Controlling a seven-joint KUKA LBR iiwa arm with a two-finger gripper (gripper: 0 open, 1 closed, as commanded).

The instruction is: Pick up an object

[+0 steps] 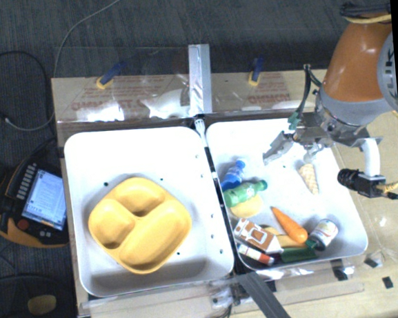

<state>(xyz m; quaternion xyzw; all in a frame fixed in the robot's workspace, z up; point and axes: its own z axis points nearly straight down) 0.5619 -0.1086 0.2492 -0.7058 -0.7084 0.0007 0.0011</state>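
Currently my gripper (pixel 291 148) hangs spread and empty above the right bin (pixel 352 207), toys heaped at six o'clock.

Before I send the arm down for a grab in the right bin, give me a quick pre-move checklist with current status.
1. Gripper over the right bin, above its upper part: ok.
2. Fingers spread, nothing between them: ok.
3. Nearest target, the corn cob, lies alone just below the gripper: ok.
4. Carrot has free space around it: not ok, it rests against the clutter at the bin's lower edge.
5. Green bottle and blue item clear of the divider wall: not ok, they crowd it.
6. Gripper height above the bin floor: cannot tell.
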